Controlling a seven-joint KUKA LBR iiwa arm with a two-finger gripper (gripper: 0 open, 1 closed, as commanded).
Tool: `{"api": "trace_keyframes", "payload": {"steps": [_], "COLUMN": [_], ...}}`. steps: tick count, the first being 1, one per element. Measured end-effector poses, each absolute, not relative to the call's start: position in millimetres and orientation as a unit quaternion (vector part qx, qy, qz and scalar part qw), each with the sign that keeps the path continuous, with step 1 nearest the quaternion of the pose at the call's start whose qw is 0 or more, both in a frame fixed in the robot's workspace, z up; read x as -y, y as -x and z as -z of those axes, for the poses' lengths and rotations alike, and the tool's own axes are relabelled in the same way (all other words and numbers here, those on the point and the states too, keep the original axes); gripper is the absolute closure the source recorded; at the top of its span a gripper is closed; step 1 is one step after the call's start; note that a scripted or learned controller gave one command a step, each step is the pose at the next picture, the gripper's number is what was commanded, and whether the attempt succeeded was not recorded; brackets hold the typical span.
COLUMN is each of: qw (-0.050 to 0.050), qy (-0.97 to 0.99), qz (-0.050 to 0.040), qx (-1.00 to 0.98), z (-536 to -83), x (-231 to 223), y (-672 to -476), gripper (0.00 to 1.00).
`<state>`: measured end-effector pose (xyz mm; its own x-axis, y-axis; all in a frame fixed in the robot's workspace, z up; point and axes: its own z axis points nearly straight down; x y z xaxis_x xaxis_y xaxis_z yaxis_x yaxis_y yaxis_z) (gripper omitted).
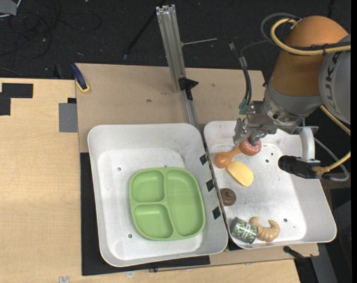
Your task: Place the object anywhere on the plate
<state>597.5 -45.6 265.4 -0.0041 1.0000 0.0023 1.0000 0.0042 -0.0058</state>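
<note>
Nearest the camera, at the right bin's (320, 229) front edge, a green-labelled can (244, 230) lies beside a tan croissant (268, 229). Further back in that bin sit a brown chocolate donut (227, 196), a yellow lemon-like piece (240, 173) and an orange drumstick-shaped toy (224, 157). Over the bin's back part, the claw (250, 140) hangs just above a pink round object (250, 148); whether it is clenched or released I cannot tell. In the left bin (108, 158) lies the green divided plate (166, 203), nothing on it. Both bins rest on the table (31, 158).
</note>
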Motion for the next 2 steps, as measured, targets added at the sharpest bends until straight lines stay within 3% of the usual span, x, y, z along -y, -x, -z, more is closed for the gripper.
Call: {"api": "trace_keyframes", "payload": {"steps": [2], "qw": [0.003], "qy": [0.705], "qz": [-0.0014], "qx": [0.709], "z": [-260.3], "x": [-51.9], "y": [-554.9], "gripper": [1.00]}}
